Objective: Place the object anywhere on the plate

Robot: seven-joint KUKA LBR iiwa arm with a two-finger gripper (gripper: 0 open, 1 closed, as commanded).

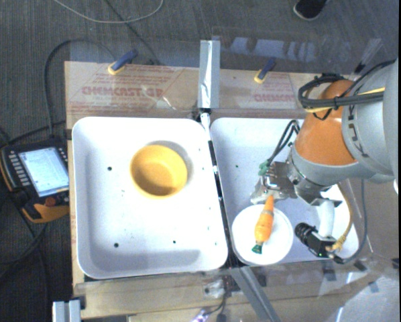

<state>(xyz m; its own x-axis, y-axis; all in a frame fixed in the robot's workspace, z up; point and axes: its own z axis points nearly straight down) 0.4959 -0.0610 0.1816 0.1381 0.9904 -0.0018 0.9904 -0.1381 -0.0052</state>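
An orange toy carrot (263,225) with a green leaf end lies lengthwise on the small round white plate (283,245) at the front left of the right bin (244,146). The leaf end points toward the front edge. My gripper (271,189) hangs right over the carrot's far, orange end, touching or nearly touching it. The grey wrist with its orange band (324,139) rises behind it to the right and hides the middle of the bin.
A yellow bowl (159,169) sits in the left bin (100,200), near its centre. A black cable fitting (311,239) of the arm hangs beside the plate on its right. A metal divider (209,79) stands behind, between the bins.
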